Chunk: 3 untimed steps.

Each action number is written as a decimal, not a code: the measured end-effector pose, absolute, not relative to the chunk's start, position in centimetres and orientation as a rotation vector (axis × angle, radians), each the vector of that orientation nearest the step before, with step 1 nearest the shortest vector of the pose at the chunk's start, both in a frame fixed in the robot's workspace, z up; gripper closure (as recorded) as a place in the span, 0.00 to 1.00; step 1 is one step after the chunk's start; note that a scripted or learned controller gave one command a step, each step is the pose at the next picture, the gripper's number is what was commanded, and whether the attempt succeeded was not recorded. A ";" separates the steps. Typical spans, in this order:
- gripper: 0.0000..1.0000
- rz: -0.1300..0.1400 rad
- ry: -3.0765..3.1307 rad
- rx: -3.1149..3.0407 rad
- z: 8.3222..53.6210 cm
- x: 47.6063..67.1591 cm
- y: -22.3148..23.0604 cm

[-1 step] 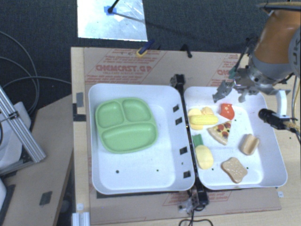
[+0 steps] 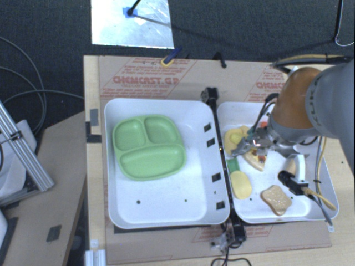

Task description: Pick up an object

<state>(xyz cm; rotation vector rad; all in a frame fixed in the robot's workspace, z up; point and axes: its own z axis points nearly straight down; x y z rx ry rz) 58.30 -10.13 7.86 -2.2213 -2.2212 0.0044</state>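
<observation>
- Wedge-shaped food piece (image 2: 257, 160) lies in the middle of the right bin (image 2: 247, 115), just beside the pincer (image 2: 241, 147), which hangs low over the clutter. I cannot tell whether the pincer is released or clenched.
- Likely trouble: the pieces crowd together here, so a grab may catch only an edge or nudge the wedge aside and come up bare.
- Toast slice (image 2: 275, 199) sits nearest, to the right of a pale yellow oval (image 2: 240, 184).
- Green piece (image 2: 232, 164) and a yellow lump (image 2: 235, 135) hem the pincer in on its left.
- Green divided plate (image 2: 148, 147) lies in the left bin (image 2: 166, 198), well apart.
</observation>
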 end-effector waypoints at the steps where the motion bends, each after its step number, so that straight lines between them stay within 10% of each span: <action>1: 1.00 -0.012 -2.229 -2.227 9.9 58.8 -10.1; 2: 1.00 -0.016 -2.228 -2.223 9.0 59.4 -11.2; 3: 1.00 -0.016 -2.241 -2.207 19.1 58.0 1.3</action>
